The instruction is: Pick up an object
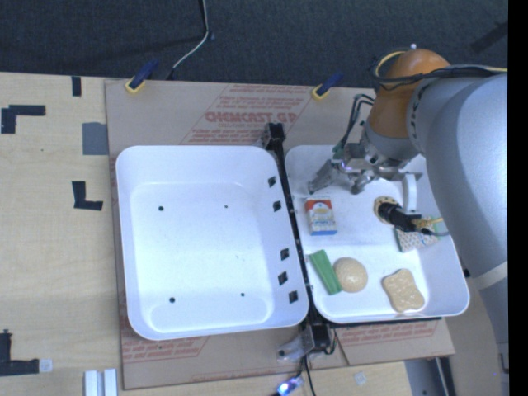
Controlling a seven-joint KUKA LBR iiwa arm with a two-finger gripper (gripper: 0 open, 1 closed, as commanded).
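White and shallow, two bins sat side by side on the table point(49, 246): the left bin point(198, 246), and the right bin point(367, 238) with the loose things in it. The fingers point(320, 183) hung over the far-left part of the right bin, spread apart with nothing between them. Just to their near side lay a small red, white and blue carton point(321, 217). Nearer still were a green stick point(324, 271), a round beige lump point(350, 274) just beside it, and a tan biscuit-shaped piece point(403, 290).

This looked like the approach, with no grasp made yet. The carton seemed the likeliest target, so the next move would call for shifting slightly nearer, descending and closing across its narrow sides.

Its label was too small to read. Red print on the cardboard sheet point(239, 118) under the bins seemed to read "CHEMCAST".
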